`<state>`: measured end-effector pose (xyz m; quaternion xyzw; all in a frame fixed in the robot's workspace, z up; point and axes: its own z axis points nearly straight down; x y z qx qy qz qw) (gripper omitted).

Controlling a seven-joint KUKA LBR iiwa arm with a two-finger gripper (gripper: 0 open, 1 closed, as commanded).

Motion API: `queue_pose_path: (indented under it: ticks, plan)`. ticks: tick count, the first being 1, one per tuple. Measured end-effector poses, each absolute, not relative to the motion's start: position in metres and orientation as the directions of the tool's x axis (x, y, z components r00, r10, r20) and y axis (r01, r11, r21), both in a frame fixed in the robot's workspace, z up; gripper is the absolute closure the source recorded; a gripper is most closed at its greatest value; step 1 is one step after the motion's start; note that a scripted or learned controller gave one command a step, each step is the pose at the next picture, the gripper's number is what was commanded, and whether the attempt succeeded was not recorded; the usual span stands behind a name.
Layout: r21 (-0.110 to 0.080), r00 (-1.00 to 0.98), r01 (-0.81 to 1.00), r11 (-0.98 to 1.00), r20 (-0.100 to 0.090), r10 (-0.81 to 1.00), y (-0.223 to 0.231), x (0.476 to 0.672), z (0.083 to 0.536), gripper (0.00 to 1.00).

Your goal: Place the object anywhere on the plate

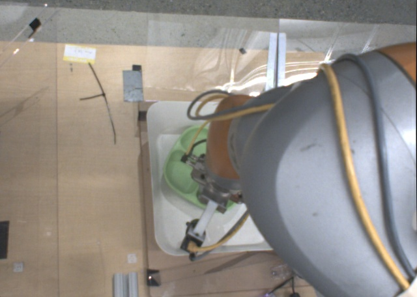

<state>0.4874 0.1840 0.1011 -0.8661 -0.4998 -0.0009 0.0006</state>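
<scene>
A large grey robot arm [313, 178] covers the right half of the scene, with a yellow cable running along it and an orange band [220, 146] just above the wrist. It reaches down over a pale wooden bench [65, 191], seen from above at a slant.

Directly beneath the gripper [210, 188] sits a shallow white bin [159, 224]; its bare floor and rim extend to the view's left of the gripper and toward the near edge. Inside the bin lies a round light-green plate [174, 169]. The gripper hangs over the plate's right part, close above or touching it (which one cannot be told). The wrist hides the gripper's end, so whether it is released, clenched or grasping anything cannot be told, nor what lies on the plate under it.

Well to the left of the gripper and farther back, outside the bin, are a small grey metal piece [133, 85], a thin dark wire [104, 103] and a yellow label [79, 53].
</scene>
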Motion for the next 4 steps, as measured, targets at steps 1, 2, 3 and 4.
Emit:
queue_pose_path:
  ticks: [1,2,3,4]
  plan:
    - [0.001,0.737,0.676,-0.737,0.003,0.676,0.137,0.546,0.252,1.00]
    - [-0.001,0.751,0.661,-0.751,0.002,0.661,0.195,0.509,0.104,1.00]
    - [-0.053,0.841,0.536,-0.843,-0.062,0.538,0.202,0.618,0.094,1.00]
    - [-0.051,0.841,0.535,-0.843,-0.055,0.538,0.203,0.619,0.095,0.00]
